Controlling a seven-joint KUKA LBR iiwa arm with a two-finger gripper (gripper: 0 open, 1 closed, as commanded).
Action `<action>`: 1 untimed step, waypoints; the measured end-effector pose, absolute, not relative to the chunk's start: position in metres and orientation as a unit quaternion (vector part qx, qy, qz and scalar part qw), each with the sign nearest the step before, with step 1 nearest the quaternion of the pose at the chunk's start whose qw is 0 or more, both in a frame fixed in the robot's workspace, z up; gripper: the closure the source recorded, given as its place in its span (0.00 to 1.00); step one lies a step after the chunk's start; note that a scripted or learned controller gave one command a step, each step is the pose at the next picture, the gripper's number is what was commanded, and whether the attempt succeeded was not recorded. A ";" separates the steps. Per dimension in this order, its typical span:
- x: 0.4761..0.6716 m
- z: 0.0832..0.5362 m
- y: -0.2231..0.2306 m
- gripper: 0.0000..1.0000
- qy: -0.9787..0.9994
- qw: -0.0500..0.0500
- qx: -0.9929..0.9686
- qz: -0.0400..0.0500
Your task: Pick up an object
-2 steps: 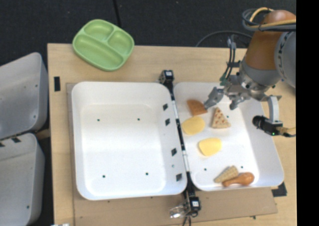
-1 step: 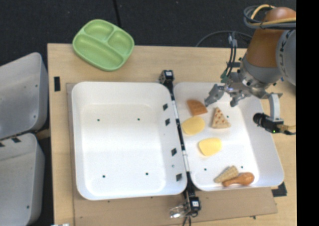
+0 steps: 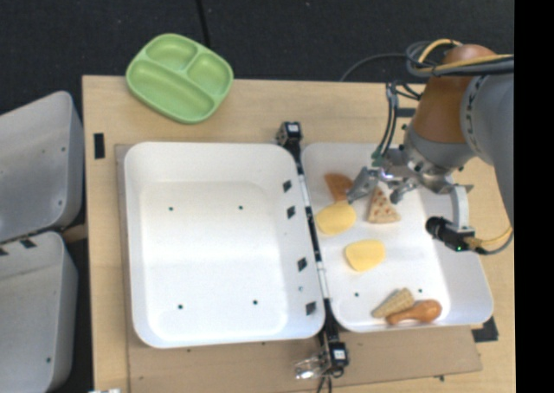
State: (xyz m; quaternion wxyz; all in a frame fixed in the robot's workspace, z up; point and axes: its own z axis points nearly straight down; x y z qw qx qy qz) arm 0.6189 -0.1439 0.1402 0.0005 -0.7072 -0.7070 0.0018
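Observation:
The right bin (image 3: 459,274) holds several food-like pieces. A tan wedge (image 3: 381,207) lies near its middle, with an orange piece (image 3: 338,184) to its left. Two yellow pieces sit lower, one (image 3: 335,219) by the divider and one (image 3: 364,254) below it. A tan slice (image 3: 394,302) and an orange carrot-like piece (image 3: 415,313) rest near the front edge. My gripper (image 3: 382,184) hangs just above the tan wedge, its fingers (image 3: 363,183) spread open, nothing held between them.
The left white bin (image 3: 143,235) sits beside the right one. A green divided plate (image 3: 180,77) lies at the bench's back left. Cables loop behind the arm at the upper right. A small black fitting (image 3: 451,233) sticks out on the arm's right side.

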 end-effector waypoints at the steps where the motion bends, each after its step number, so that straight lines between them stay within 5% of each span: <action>1: 0.622 0.105 -0.146 0.00 -0.707 -0.006 -0.707 -0.001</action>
